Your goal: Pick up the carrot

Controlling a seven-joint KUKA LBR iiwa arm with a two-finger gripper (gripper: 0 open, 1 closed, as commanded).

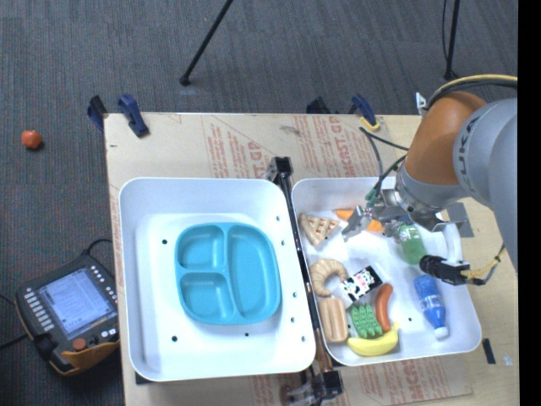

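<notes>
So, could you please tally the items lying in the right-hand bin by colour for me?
Orange: 1, the carrot
Tan: 3, the waffle, croissant and bread roll
Green: 2, the green bottle and green toy
Blue: 1, the blue bottle
Yellow: 1, the banana
Red: 1, the sausage
Black and white: 1, the cow-print block
Total: 10

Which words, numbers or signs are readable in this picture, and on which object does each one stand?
None reads with certainty.
Cardboard sheet under the bins: red printed letters, upside down and too blurred to read.
Teach pendant on the floor: lit screen, text too small to read.
Blue bottle: label too small to read.
Black-and-white box: pattern, no legible text.
</notes>
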